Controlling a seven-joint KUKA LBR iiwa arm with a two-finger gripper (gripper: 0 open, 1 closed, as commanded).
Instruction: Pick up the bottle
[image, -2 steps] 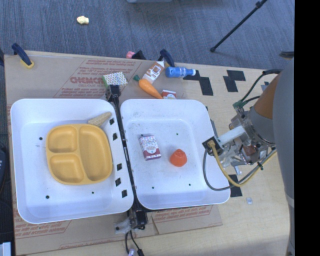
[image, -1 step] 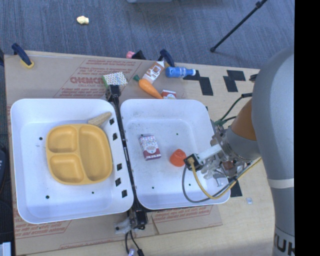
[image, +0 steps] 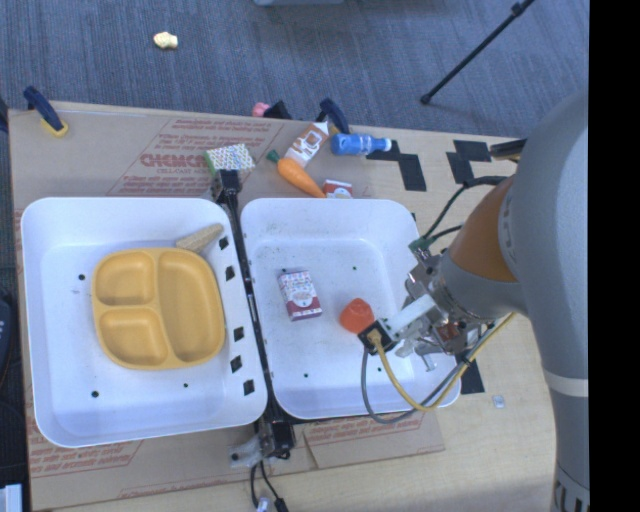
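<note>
1. Two things could be the task's target, and both lie outside the bins on the cardboard (image: 120, 165), behind the far rim of the right bin (image: 330, 203). One is a white bottle (image: 308, 143) w/ an orange label, lying at a slant. Just right of it is a blue bottle (image: 358, 145) on its side w/ a pale cap (which of the two is meant, can't tell).
2. It's tight on their near side. A carrot (image: 298, 176) lies just beside the white bottle's lower end, and a small red-white packet (image: 338, 187) sits at the bin's far rim. A blue clamp (image: 333, 113) stands behind, approx. between the two bottles.
3. Right of the blue bottle the cardboard is open, w/ only flat black tape marks (image: 410, 165).
4. The gripper (image: 428, 345) is low at the right bin's right rim, well apart from both bottles. Whether it's wide or narrow I can't tell, as cables and metal clutter it.
5. In the right bin a small box (image: 299, 295) lies near the middle. An orange-red lump (image: 355, 315) is right of it, near the gripper. The far half of the floor is bare.
6. In the left bin (image: 120, 203) a yellow divided plate (image: 158, 305) takes the centre. A tan piece (image: 200, 238) lies at its far-right corner.
7. The grey arm (image: 560, 200) covers the bench's right side. The lump's shape is unclear.
</note>
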